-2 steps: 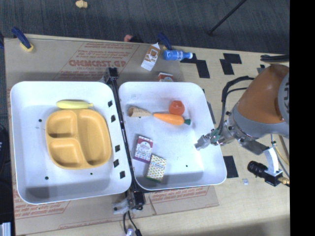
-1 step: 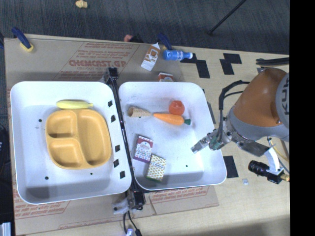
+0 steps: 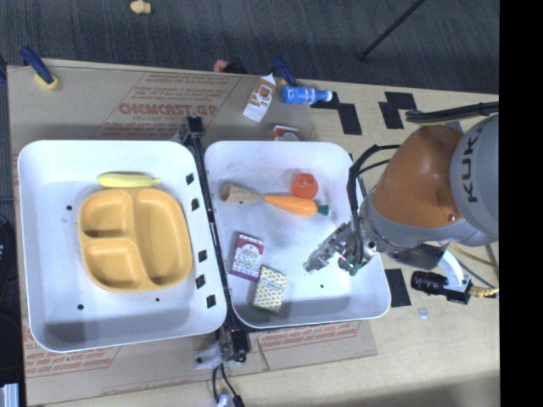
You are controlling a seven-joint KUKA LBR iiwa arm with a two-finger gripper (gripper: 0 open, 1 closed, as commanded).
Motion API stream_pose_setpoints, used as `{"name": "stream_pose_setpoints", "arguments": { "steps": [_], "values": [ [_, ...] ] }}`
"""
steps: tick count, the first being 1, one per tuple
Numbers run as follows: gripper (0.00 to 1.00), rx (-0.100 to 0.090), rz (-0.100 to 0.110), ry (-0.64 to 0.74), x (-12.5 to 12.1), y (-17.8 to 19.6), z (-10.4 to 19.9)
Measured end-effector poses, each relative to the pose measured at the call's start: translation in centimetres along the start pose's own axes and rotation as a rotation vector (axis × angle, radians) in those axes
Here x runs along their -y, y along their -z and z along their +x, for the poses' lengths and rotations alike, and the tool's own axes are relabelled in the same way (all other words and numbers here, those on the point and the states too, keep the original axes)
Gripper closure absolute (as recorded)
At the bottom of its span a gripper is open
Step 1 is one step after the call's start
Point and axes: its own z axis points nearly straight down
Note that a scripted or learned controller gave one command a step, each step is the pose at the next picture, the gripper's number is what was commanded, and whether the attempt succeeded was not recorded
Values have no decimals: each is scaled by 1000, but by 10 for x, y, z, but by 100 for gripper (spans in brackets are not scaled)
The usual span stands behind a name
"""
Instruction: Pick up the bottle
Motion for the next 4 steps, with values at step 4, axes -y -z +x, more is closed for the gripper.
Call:
{"name": "stream_pose_setpoints", "arguments": {
  "steps": [4],
  "values": [
    [100,0,0,-253,26,37,-30]
  ]
}}
